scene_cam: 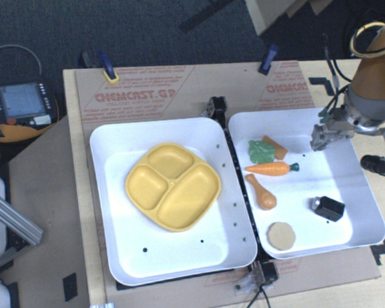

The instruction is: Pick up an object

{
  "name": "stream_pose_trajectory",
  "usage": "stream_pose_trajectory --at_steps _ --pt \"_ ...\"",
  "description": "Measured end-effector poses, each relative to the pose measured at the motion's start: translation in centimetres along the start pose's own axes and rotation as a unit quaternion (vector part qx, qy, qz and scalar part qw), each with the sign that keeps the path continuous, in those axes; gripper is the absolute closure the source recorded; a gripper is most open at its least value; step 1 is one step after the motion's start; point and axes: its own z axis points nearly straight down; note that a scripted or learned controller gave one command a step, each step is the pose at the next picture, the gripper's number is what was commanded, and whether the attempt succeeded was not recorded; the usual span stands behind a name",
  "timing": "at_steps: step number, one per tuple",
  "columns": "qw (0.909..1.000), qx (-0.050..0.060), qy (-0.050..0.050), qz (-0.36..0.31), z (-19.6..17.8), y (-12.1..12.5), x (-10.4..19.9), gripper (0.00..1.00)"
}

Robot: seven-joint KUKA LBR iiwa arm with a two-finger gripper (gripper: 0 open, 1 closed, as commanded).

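The arm is cut off at the right edge, and the claw (320, 138) is too small and blurred to make out. Cardboard (174, 85) on the tabletop reads "CHEMCAST". The carrot (270, 169) lies left of the claw and slightly nearer the camera, in the right bin (360, 197), beside green leaves (261, 152). A black block (328, 207) sits below the claw.

Two white bins sit side by side: the left bin (111, 208) holds one yellow divided plate (173, 185). The right bin (352, 185) holds five items: one carrot (271, 169), one green leafy piece (261, 152), one tan drumstick-shaped piece (261, 192), one round tan disc (281, 235) and one black block (328, 207).
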Motion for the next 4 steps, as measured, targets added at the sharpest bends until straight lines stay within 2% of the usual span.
stream_pose_trajectory --at_steps 2,4 --pt "1.0 -0.003 -0.001 0.0 -10.3 1.1 -0.3 1.0" --pt "1.0 0.001 0.002 -0.003 -12.1 1.5 10.2 1.0"
